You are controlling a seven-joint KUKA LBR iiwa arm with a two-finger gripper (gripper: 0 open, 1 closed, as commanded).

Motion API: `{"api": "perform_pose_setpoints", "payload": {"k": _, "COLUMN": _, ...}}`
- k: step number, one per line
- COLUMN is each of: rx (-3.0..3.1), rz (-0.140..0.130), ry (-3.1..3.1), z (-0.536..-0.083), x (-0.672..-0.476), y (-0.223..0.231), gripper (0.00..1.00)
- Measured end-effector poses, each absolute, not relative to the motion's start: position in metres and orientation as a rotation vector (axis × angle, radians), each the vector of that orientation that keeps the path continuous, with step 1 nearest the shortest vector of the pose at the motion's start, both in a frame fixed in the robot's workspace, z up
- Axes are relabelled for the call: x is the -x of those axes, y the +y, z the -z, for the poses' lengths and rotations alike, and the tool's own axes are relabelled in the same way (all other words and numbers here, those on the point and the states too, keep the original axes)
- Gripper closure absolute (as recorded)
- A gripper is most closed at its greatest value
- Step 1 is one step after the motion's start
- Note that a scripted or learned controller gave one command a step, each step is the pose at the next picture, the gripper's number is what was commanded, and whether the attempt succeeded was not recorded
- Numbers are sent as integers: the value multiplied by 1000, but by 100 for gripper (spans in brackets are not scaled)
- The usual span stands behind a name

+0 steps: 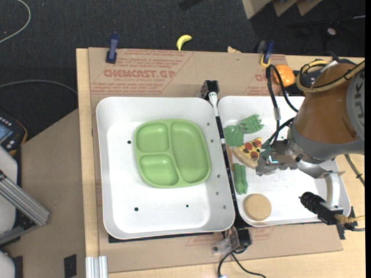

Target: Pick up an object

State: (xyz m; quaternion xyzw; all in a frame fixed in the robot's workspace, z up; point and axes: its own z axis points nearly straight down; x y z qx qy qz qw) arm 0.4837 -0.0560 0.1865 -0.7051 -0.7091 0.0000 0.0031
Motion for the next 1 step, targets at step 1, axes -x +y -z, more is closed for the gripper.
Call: {"api": "perform_pose_setpoints", "payload": {"k": 1, "rx": 2214, "rz": 5, "ry": -2230, "z": -208, "x": -480, "y": 5, "gripper": 100}}
